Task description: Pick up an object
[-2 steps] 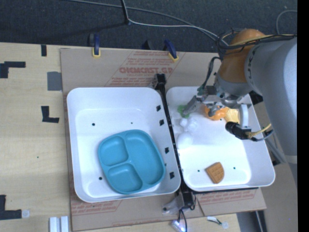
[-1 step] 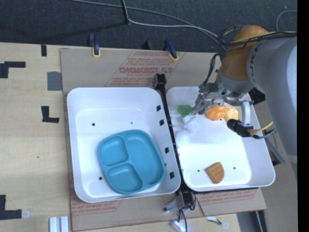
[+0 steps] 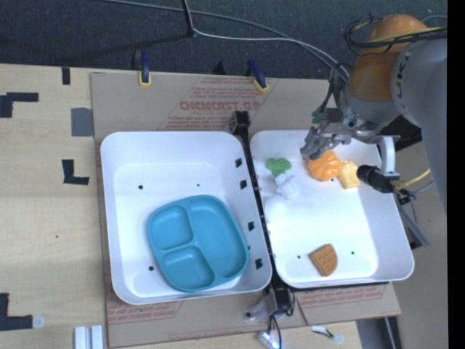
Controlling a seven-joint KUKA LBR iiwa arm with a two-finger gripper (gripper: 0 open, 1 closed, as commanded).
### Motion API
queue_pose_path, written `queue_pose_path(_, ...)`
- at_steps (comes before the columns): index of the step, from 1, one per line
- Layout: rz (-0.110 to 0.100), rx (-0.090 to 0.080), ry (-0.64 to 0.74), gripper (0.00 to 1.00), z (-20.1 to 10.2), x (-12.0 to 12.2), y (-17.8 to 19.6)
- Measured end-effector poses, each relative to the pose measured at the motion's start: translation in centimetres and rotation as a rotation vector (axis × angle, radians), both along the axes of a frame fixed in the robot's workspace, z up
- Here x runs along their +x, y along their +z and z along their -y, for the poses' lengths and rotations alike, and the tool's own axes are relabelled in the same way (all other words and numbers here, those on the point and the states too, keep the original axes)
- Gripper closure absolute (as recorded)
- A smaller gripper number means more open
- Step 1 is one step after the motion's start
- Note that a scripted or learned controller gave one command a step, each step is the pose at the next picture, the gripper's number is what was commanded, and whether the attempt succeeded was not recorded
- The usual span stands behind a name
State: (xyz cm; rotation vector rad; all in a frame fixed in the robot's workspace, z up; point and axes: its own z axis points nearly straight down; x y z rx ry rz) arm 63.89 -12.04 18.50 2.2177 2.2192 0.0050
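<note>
In the right bin [image 3: 363, 267] lie an orange lump [image 3: 325, 167], a yellow piece [image 3: 349, 175] right beside it, a green item [image 3: 277, 166], a white crumpled item [image 3: 287, 188] and a tan waffle-like piece [image 3: 324, 259] near the front. My gripper [image 3: 317, 147] hangs over the bin's far side, its tips just above and left of the orange lump. Nothing shows between the fingers.
The left bin [image 3: 123, 173] holds a blue divided plate [image 3: 196, 243]. A black divider [image 3: 251, 187] runs between the bins. Both bins sit on a cardboard sheet [image 3: 196, 100] held by clamps at the back.
</note>
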Motion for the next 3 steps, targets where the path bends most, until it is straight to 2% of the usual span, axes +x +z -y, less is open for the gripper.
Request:
queue_pose_path(1, -0.002, 0.000, 0.000, 1.00, 0.0, 0.1, 3.9)
queue_pose_path(2, -0.006, 0.002, 0.004, 1.00, -5.4, 0.1, 3.0)
queue_pose_path(3, -0.006, 0.002, 0.004, 1.00, -11.1, -1.1, 2.6)
